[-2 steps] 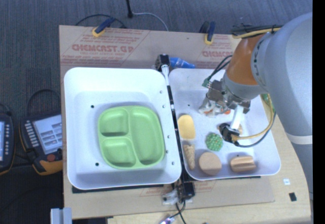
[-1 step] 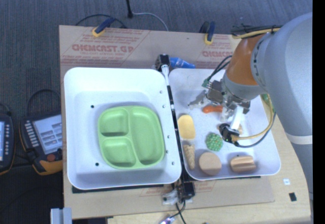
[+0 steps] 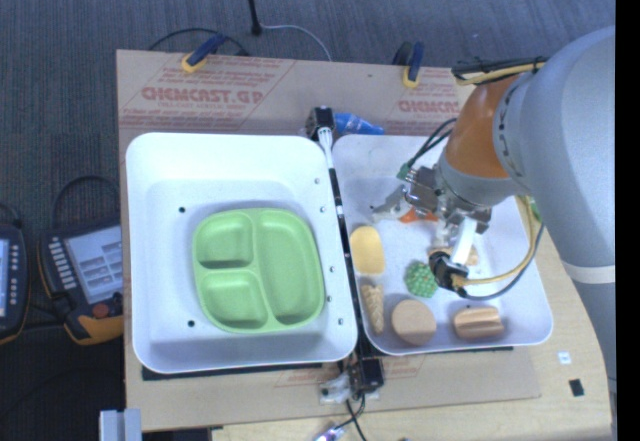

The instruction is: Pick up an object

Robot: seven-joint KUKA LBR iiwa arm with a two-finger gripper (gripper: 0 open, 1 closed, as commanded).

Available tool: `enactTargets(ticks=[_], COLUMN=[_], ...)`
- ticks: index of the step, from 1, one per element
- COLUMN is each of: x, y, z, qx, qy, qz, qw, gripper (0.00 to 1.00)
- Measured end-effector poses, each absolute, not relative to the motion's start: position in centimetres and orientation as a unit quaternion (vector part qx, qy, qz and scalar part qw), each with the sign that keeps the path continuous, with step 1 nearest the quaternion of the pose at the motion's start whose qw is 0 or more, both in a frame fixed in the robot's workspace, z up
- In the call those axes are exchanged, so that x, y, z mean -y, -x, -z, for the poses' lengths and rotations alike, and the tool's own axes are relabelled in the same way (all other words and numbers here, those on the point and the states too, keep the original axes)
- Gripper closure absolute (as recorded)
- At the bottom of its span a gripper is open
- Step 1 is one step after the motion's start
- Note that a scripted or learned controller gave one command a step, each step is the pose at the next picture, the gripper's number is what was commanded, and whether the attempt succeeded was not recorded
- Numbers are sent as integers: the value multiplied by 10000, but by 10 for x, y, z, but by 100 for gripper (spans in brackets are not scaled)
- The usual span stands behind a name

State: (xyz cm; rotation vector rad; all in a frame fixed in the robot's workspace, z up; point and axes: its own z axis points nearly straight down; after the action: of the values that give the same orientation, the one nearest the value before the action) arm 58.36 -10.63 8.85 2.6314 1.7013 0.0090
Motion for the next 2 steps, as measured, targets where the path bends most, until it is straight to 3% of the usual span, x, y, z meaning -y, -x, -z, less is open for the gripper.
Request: enactTargets(ticks=[1, 2], x=[152, 153], y=[-606, -608], z=[-88, -100], qx=[-8170, -8166], qy=[-5766, -5771], qz=[-2, -10], qw=[29, 80], gripper=[0, 100])
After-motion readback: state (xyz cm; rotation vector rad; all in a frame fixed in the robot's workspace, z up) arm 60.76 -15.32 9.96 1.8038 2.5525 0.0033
